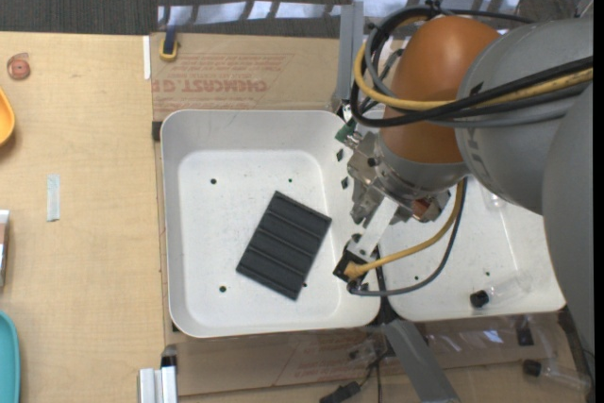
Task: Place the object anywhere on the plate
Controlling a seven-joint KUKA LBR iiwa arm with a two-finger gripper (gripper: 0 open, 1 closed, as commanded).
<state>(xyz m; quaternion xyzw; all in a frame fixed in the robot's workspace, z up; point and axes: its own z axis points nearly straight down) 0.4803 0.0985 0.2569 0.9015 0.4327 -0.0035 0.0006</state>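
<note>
Overhead, the grey arm [510, 109] leans over the right bin [528, 297]. Its fingers [363, 203] hang at the seam between the bins; I cannot tell whether they are spread or pressed together. The left bin [189, 156] holds the black ribbed slab [283, 243], lying flat, lower left of the fingers and apart. A small black piece [479, 299] sits in the right bin.

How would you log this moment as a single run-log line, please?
gripper: over right wall of left bin | black ribbed slab: flat on that bin's floor, apart from gripper | stage: not grasped
</note>
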